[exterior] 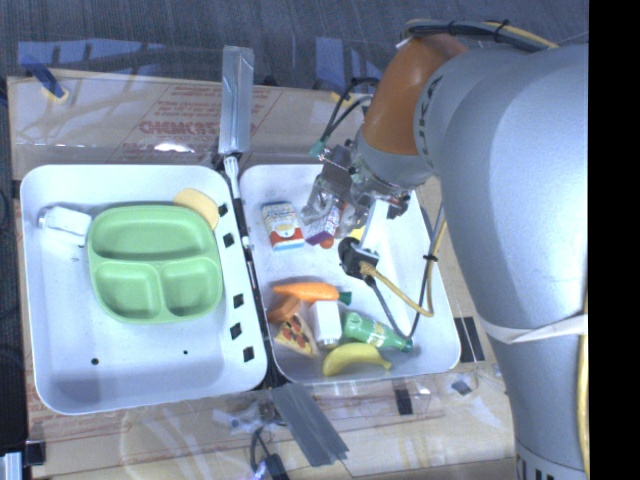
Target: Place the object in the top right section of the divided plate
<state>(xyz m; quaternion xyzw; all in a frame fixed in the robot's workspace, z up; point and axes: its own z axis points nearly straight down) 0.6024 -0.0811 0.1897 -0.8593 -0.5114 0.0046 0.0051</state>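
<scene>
A green divided plate (pixel 155 261) lies in the left bin (pixel 60 368), with one long section at the top and two smaller ones below. My gripper (pixel 326 216) hangs low over the upper middle of the right bin (pixel 440 343), just right of a small white, red and blue carton (pixel 282 224). A small dark purple thing (pixel 322 237) sits right at the gripper's tip; whether it is held is unclear. Lower in the right bin lie a carrot (pixel 306 291), a pizza slice (pixel 292 334), a white bottle (pixel 327 321), a green bottle (pixel 376 331) and a banana (pixel 355 359).
A yellow rounded piece (pixel 199 206) rests against the plate's upper right rim. A white block (pixel 66 221) lies at the left bin's upper left. A metal divider (pixel 236 118) stands between the bins. A yellow cable (pixel 400 303) loops from the wrist over the right bin.
</scene>
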